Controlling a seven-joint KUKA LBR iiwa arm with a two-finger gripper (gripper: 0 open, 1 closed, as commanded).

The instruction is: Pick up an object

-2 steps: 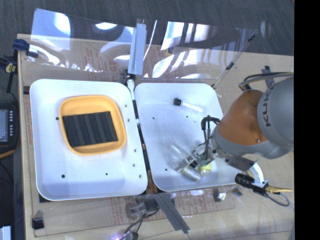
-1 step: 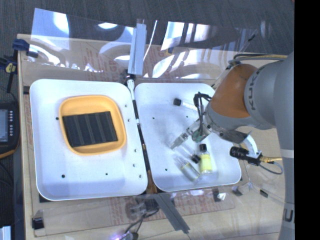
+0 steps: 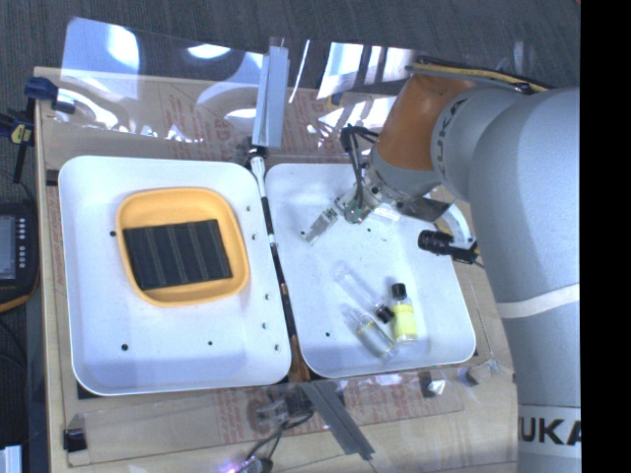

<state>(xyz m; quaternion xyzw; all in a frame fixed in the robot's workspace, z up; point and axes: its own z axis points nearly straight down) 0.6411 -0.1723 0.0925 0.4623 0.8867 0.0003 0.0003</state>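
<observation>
My gripper (image 3: 331, 218) hangs low over the upper middle of the right bin (image 3: 444, 348), with the grey arm and its orange band coming in from the right. Nothing shows in its grasp. Lower in this bin lies a small yellow bottle (image 3: 403, 321) with a black cap. A clear vial (image 3: 373, 337) rests just left of it, and another clear, hard-to-see piece (image 3: 349, 279) lies above that. These objects sit well below and right of the gripper, apart from it.
The left bin (image 3: 89, 333) holds a yellow tray (image 3: 131, 215) with a dark ridged insert (image 3: 179, 252). A raised divider (image 3: 276, 264) separates the bins. A metal post (image 3: 269, 97) and a clear panel stand behind them.
</observation>
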